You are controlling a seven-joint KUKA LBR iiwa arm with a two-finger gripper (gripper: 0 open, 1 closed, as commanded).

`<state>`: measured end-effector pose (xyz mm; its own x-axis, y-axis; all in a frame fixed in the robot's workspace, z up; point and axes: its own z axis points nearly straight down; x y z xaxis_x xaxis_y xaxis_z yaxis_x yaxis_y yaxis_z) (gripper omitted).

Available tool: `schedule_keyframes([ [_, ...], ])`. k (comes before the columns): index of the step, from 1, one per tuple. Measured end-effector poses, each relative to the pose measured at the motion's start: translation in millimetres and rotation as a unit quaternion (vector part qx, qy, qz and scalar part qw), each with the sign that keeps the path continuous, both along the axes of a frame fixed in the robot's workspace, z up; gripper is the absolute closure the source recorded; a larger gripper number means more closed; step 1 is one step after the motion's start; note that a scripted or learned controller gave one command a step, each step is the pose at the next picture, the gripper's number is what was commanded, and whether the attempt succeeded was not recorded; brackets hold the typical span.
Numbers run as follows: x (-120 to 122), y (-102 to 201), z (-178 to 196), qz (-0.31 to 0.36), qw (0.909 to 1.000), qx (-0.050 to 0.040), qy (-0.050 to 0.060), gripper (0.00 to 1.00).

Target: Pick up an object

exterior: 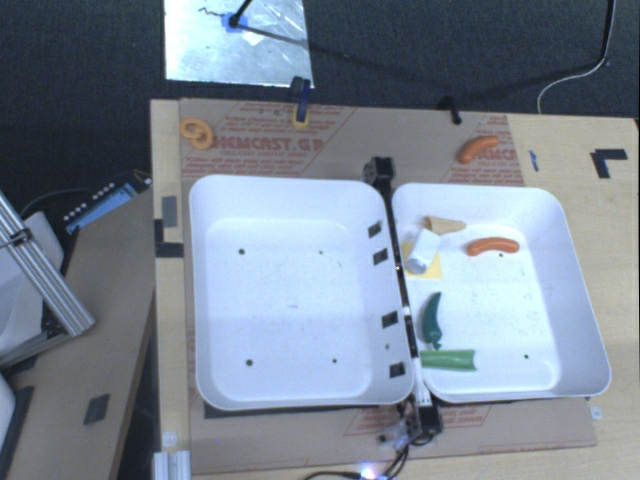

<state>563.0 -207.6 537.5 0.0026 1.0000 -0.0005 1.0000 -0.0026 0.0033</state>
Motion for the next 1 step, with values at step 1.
schedule_keyframes([
  [1, 6.2, 1.4, -1.9, 0.003, 1.0, -0.0005, -0.001, 1.0],
])
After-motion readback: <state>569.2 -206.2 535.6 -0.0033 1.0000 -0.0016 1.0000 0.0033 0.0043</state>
